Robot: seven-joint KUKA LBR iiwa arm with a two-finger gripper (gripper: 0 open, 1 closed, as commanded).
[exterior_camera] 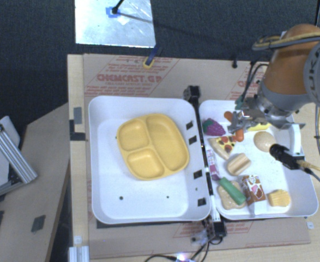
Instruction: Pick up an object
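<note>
Toys crowd the right bin (307, 201), loose and reachable from above: carrot (229, 116), grapes (214, 127), pizza slice (224, 144), egg (264, 141). Gripper (241, 120) sits over the carrot, which lies at its nine o'clock; its grip cannot be told. Yellow tray (151, 145) fills the left bin (102, 201).

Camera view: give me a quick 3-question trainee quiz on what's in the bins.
1. True or false: the yellow divided tray lies in the left bin.
2. What sits nearest the hand? A) purple grapes B) cheese wedge C) bread roll
3. Fill in: the right bin holds toy ____ items.

Key: 1 true; 2 A; 3 food.
</note>
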